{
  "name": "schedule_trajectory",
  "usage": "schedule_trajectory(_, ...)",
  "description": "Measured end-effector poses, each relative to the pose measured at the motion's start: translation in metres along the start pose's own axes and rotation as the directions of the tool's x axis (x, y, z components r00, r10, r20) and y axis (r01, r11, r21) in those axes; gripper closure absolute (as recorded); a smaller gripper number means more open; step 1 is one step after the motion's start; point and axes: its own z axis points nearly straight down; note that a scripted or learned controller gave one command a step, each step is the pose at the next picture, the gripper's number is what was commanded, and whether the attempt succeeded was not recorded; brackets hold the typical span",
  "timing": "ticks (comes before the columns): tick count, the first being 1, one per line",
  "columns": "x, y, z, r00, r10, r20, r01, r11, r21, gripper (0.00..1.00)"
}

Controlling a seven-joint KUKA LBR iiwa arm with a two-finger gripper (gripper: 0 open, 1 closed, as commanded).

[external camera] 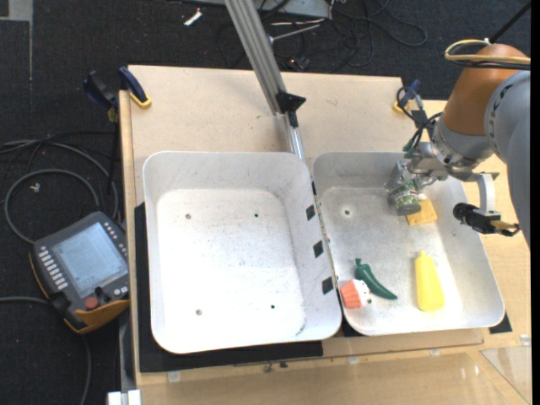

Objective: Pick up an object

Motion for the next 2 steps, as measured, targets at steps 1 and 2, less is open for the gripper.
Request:
schedule_trajectory(1, 0.001, 0.0, -0.065, 1.0, 0.002, 0.001, -0.002, 1.0, -0.006, 1.0)
schedule_trajectory(2, 0.001, 0.002, -0.102, 1.0, 0.002, 0.0, -0.002, 1.0, -0.004, 1.0)
